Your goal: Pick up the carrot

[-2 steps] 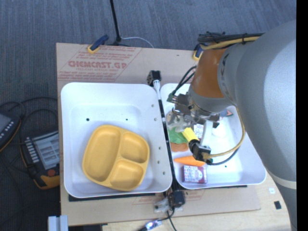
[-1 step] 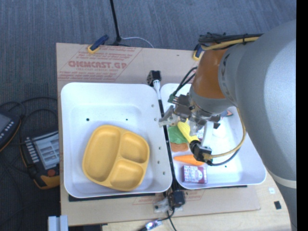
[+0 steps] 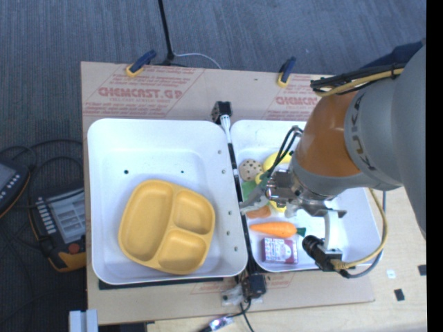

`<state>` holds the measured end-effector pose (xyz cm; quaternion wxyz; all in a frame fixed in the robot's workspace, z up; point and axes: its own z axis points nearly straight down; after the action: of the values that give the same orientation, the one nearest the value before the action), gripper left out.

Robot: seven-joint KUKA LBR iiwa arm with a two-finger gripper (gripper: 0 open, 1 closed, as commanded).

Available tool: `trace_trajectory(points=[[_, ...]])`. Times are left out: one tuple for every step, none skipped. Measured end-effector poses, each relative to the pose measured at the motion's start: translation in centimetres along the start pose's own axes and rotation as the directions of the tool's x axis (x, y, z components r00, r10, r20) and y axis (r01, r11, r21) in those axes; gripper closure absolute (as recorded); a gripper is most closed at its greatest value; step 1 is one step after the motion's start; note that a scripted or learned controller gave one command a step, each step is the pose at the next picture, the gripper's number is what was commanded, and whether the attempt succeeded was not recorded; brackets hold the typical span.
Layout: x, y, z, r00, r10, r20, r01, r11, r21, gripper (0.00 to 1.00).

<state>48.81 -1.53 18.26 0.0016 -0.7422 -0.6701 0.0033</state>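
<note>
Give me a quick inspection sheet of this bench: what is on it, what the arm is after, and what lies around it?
Surface: brown board bearing two white bins, left bin and right bin.
Job's things: carrot lying in the right bin, near its left wall.
Clutter: yellow divided tray in the left bin; red packet just below the carrot; small spotted ball and yellow-green items beside it.
Tool: tool sits just above the carrot; its state is hard to read.
Cables: yellow cable looping along the right bin.
Surroundings: grey carpet; handheld controller at left.
</note>
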Motion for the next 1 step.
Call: trace_trajectory(points=[[-1.67, -0.31, -0.04, 0.938, -0.348, 0.000, 0.348, 0.938, -0.003, 0.00]])
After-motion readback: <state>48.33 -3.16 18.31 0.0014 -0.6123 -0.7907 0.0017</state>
